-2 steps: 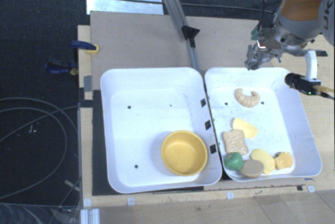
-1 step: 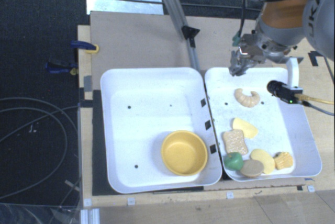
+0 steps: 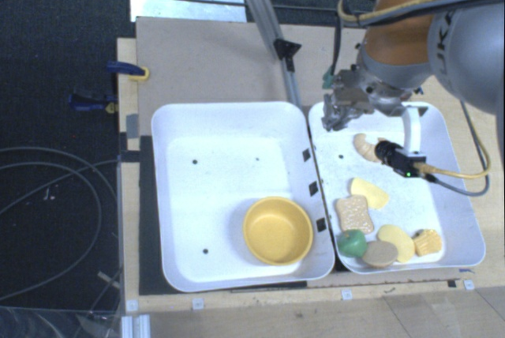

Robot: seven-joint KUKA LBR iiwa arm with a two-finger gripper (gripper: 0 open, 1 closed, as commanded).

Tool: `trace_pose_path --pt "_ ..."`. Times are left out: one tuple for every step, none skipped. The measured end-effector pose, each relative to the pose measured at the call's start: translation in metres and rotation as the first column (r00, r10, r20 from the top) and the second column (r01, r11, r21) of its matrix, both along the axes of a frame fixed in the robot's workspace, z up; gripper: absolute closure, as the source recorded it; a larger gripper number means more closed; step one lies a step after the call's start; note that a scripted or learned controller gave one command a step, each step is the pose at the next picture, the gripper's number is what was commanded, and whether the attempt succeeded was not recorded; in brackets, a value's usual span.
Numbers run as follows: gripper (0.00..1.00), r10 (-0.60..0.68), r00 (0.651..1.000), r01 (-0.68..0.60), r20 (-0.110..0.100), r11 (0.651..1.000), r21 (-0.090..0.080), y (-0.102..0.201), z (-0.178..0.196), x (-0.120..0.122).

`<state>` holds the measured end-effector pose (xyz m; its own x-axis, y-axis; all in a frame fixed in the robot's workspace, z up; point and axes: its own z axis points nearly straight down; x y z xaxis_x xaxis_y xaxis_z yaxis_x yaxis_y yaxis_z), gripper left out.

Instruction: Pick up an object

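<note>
I am looking first at the pale curved piece (image 3: 364, 147), because it is the object nearest to the tool and so probably the easiest candidate. It is lying flat in the far half of the right bin (image 3: 458, 170), apart from the other items. The gripper (image 3: 335, 112) is hanging over the far left corner of this bin, near the piece but not on it. I cannot tell whether the gripper is spread apart or closed together, and I am not seeing anything carried in it. So I am judging that the pick is not yet done: the approach, the grasp and the lift are all remaining.

Nearer to the camera, more small food items are sitting close together: a yellow chip (image 3: 369, 193), a square cracker (image 3: 354, 213), a green round piece (image 3: 353, 242), a tan oval piece (image 3: 379, 253), a yellow oval piece (image 3: 398, 241) and a small corn piece (image 3: 427, 242). Some of them are touching, so a clean grasp there is looking harder.

In the left bin (image 3: 197, 139) a yellow bowl (image 3: 276, 230) is standing alone. The wall between the bins and the grey slanted pole (image 3: 264, 5) are close to the gripper, so I am watching these.
</note>
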<state>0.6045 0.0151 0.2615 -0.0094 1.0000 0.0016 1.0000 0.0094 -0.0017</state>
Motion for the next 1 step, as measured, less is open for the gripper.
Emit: trace_pose_path --pt "1.00 0.001 1.000 -0.001 0.000 1.000 0.001 0.0550 -0.0153 -0.0209"
